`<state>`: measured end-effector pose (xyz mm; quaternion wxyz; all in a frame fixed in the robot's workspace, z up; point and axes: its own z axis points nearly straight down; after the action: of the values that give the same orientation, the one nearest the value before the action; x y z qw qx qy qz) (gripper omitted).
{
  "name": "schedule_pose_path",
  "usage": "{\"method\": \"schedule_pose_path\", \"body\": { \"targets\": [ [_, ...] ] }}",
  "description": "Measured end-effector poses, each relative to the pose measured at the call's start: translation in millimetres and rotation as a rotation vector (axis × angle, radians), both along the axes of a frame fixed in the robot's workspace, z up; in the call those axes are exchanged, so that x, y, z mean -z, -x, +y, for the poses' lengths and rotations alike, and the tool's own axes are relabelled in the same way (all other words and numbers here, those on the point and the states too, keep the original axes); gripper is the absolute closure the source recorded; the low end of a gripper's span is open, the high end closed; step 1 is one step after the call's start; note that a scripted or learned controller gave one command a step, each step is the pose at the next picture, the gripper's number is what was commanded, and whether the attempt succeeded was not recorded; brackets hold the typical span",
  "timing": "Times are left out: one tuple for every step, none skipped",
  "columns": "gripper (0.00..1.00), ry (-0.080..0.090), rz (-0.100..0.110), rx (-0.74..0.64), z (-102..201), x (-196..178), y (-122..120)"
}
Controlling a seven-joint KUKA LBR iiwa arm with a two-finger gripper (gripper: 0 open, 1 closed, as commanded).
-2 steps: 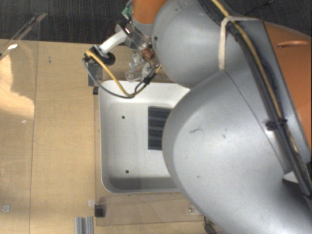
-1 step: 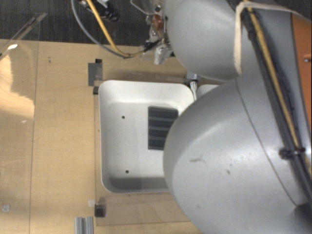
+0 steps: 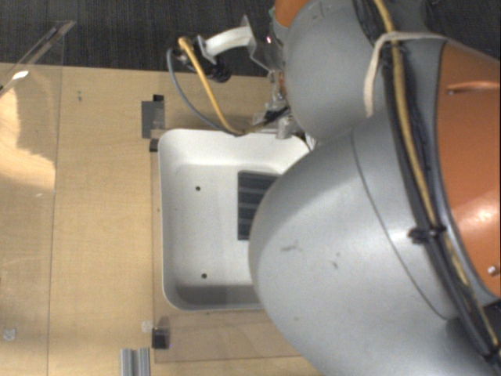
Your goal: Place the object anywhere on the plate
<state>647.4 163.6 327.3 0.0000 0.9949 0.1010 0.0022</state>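
Looking down from the one camera, the big grey arm (image 3: 376,233) with its orange band takes up most of the right side and covers a good chunk of the white bin (image 3: 196,210). The gripper sits behind all that bulk, so I can't tell what it's doing, and I can't make out the object or the plate either. In the bin there's a dark slotted patch (image 3: 254,202) next to the arm. A yellow cable (image 3: 205,84) and a grey one loop over the wooden bench (image 3: 86,210) near the bin's top edge.
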Motion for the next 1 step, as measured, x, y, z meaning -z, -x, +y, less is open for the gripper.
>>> {"method": "schedule_pose_path", "body": {
  "targets": [
    [1.00,0.001,0.005,-0.032,-61.5,91.7,6.2]
  ]
}}
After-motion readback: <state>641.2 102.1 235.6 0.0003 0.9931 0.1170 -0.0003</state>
